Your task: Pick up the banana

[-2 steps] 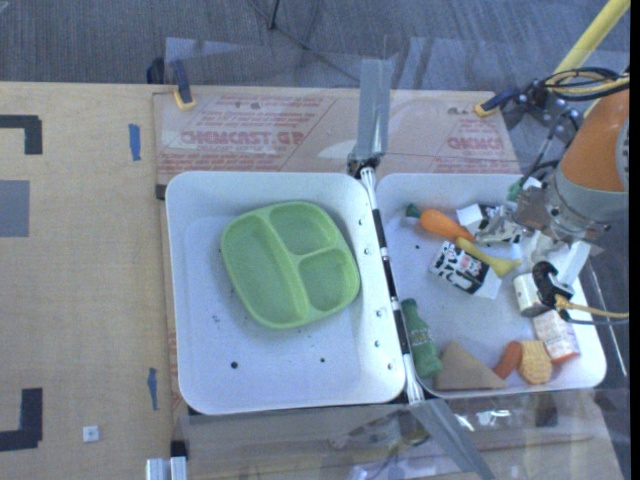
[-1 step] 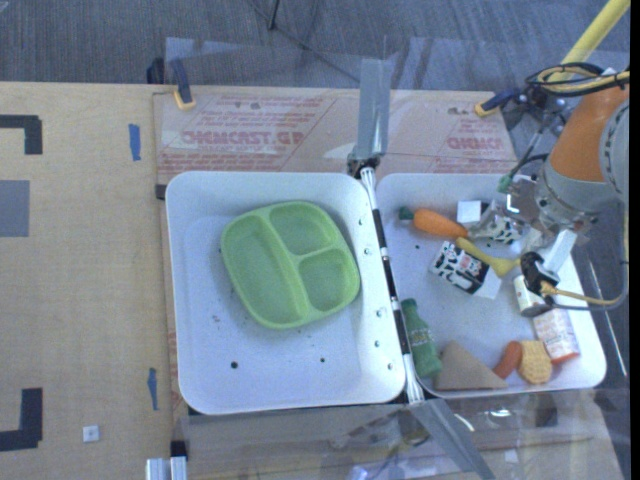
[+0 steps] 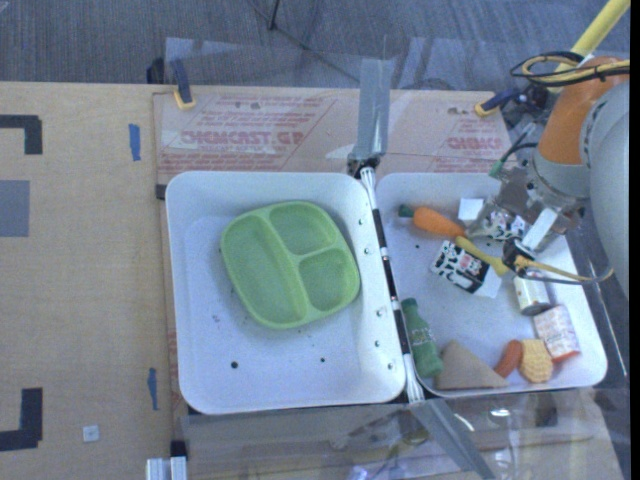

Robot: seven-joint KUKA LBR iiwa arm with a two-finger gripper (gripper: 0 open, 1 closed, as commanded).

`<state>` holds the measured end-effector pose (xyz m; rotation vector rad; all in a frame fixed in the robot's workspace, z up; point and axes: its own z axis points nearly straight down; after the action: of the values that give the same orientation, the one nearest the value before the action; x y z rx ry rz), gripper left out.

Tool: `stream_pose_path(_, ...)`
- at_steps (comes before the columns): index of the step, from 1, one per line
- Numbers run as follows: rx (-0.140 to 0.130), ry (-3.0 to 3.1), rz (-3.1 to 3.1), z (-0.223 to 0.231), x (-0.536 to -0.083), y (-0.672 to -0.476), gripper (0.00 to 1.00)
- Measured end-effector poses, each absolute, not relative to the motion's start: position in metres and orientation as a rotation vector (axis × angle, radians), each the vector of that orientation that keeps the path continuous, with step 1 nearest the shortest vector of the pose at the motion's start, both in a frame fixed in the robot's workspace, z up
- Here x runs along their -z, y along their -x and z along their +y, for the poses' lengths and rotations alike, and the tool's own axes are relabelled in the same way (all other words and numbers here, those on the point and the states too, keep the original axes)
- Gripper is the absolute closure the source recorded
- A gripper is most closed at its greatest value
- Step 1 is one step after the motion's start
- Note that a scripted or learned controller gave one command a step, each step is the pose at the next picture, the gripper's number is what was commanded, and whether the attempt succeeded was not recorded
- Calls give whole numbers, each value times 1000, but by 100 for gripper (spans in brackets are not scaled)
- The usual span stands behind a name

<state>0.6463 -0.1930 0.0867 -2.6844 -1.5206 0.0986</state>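
Camera view: gripper (image 3: 522, 230) sits low over upper part of right bin (image 3: 590, 373); can't tell its state. Banana (image 3: 484, 253), thin and yellow, lies diagonally just left of it, across a black-and-white box (image 3: 458, 266). Carrot (image 3: 436, 221) nearby at upper left, green bottle (image 3: 420, 337) by the divider. Left bin (image 3: 190, 298) holds green divided plate (image 3: 289, 263).
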Motion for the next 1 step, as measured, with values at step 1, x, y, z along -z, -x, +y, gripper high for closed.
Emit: stream_pose_path(1, -64, 2671, -1528, -180, -100, -653, 100)
